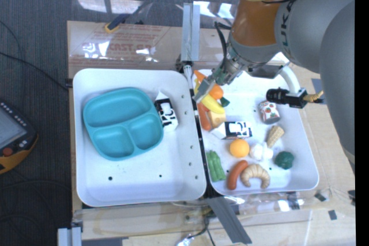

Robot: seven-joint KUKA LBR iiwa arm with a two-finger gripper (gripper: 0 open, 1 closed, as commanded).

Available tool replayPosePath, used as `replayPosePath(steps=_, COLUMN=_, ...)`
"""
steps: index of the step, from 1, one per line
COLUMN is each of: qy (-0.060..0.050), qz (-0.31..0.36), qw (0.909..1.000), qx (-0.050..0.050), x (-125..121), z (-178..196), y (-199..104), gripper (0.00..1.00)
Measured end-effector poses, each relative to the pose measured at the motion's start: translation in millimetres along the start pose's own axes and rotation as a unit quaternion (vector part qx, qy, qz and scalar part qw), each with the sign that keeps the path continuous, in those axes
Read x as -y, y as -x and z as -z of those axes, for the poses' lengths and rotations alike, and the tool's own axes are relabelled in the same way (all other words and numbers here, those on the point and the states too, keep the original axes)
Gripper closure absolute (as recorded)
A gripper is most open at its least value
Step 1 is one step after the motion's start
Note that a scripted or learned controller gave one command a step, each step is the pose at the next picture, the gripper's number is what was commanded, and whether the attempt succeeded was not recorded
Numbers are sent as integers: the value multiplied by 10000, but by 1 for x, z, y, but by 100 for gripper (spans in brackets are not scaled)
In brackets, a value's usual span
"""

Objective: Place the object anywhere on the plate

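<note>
Camera view looks down on a bench with two white bins. The left bin [115, 181] holds a blue plate [122, 122] with three parts, and a small black and white card [165, 112] lies just right of it. The right bin [300, 150] is full of toy food. The gripper [209, 88] is low over the far left corner of the right bin, right by a yellow banana [211, 104] and an orange carrot [215, 92]. I cannot tell if it is spread or pressed together. Nearer lie an orange [239, 148], a croissant [256, 175] and a green pickle [216, 166].

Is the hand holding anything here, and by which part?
Cannot be told: the hand sits low over a pile of orange and yellow toy food pieces in the right white bin, hiding any hold.
</note>
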State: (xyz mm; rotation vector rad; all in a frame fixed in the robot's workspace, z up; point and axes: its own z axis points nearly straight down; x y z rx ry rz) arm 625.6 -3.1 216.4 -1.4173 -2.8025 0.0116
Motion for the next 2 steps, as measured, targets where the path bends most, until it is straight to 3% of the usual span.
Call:
replayPosePath(steps=1, qy=7, qz=-326, qw=9995, qx=-25, x=-54, z=-9, y=-86, gripper=100)
replayPosePath(steps=2, qy=10, qz=-328, qw=9995, qx=-21, x=-54, z=-9, y=-85, gripper=0)
